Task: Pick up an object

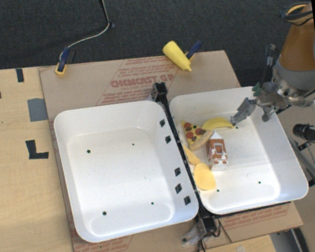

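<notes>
Yellow disc (204,177) below box (217,152), banana (217,124).

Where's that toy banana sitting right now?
The banana lies in the right bin, toward its far left part, just beside the pizza slice and above the small brown carton; the gripper is just to its right.

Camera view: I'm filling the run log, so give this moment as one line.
gripper: over right bin, beside banana | holding: nothing seen | pizza slice, carton: near divider

Dark carpet (29,24) lies behind a wooden bench (10,188).
</notes>
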Motion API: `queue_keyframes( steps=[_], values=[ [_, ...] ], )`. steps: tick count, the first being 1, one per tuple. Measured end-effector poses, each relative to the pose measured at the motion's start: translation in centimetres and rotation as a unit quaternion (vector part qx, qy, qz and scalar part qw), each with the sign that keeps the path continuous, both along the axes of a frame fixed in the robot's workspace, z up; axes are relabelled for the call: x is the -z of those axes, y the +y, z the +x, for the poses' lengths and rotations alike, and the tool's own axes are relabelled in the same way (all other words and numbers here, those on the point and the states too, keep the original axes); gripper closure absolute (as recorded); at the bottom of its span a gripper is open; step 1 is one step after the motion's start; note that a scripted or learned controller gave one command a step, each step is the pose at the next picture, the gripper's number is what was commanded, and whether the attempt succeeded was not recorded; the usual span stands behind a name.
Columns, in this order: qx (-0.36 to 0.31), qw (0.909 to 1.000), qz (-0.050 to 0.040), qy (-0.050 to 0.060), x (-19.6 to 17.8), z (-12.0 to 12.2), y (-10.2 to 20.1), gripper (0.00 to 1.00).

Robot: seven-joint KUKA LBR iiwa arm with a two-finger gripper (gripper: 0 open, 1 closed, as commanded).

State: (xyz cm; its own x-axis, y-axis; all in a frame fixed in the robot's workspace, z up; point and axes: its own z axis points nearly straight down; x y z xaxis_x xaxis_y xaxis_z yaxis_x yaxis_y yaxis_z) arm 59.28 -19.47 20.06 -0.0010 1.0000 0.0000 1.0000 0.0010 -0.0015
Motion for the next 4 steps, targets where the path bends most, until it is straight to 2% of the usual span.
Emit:
queue_keyframes(
  steps=[1, 2, 3, 4],
  values=[
    [-0.002, 1.0, 0.0, -0.002, 12.0, 2.4, 7.0, 0.0],
    [-0.002, 1.0, 0.0005, -0.006, 10.1, 2.7, 6.8, 1.0],
    [-0.001, 1.0, 0.0007, -0.004, 10.2, 2.6, 6.8, 0.0],
    [-0.001, 1.0, -0.0005, 0.0, 11.7, 2.3, 9.4, 0.0]
  ],
)
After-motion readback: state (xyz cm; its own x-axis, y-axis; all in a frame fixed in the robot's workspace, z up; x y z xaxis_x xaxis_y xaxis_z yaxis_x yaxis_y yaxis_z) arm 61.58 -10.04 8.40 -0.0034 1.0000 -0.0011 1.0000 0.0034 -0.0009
